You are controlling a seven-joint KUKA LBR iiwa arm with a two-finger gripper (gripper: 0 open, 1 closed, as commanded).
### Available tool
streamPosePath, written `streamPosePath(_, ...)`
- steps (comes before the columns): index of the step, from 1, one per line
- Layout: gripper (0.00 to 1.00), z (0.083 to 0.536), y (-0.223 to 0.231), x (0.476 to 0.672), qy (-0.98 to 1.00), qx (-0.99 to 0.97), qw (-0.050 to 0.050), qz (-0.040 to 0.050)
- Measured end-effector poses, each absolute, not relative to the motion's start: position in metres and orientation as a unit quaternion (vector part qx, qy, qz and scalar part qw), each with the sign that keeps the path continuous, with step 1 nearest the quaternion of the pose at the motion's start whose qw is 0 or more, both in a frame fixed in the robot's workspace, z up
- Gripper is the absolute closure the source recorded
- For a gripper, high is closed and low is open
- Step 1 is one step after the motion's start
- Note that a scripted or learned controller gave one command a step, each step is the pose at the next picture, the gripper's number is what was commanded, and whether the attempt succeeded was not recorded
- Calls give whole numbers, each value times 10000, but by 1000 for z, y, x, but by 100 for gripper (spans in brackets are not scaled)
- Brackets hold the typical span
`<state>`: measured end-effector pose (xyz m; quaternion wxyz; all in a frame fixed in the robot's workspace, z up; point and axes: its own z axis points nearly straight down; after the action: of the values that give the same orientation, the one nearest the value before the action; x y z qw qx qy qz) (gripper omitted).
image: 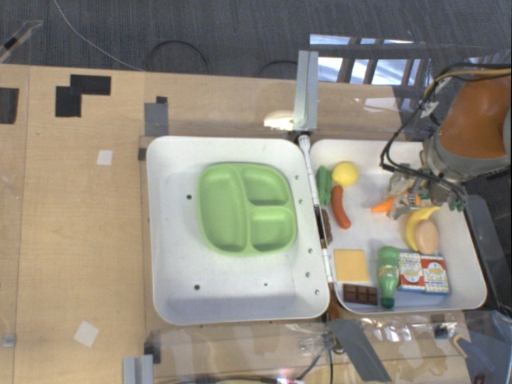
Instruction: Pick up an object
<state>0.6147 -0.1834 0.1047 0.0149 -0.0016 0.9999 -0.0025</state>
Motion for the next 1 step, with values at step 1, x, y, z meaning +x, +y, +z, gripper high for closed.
streamPosePath(1, 100, 271, -149, 674, 9996, -247, 131, -22)
